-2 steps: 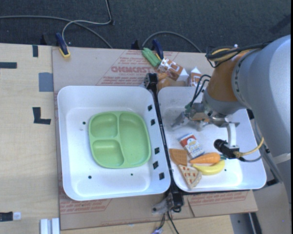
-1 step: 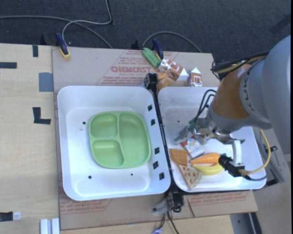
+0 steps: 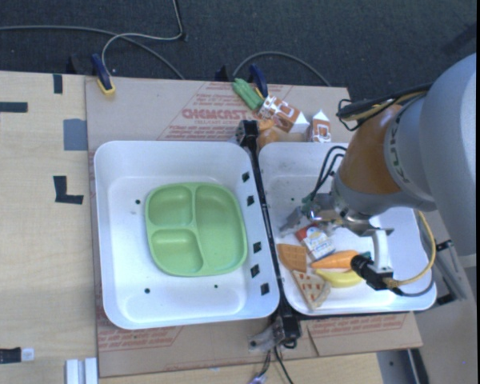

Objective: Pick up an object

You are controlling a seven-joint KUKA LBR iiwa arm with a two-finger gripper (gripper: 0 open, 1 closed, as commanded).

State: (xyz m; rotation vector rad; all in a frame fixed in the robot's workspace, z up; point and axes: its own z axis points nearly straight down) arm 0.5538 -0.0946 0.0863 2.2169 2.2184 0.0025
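The toy foods [image 3: 326,264] lie in the right bin [image 3: 292,165], at its near side. The tool [image 3: 310,212] is low over them; whether it is clenched, I cannot tell. A green plate [image 3: 196,229] rests in the left bin [image 3: 116,162].

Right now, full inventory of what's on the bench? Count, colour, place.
bins: 2, white, side by side on the cardboard; left bin, right bin
plate: 1, light green, three compartments, middle of the left bin
toy food pile: several pieces, lower part of the right bin; orange wedge, crust-coloured pizza slice, yellow banana, orange carrot-like piece, small red and white packet
small cartons: 2, brown and white, on the cardboard behind the right bin
clamps: 2, blue and yellow at the cardboard's back left corner, green and blue at the back middle
cardboard sheet: 1, brown with red print, under the bins
arm: 1, grey with an orange band, over the right bin
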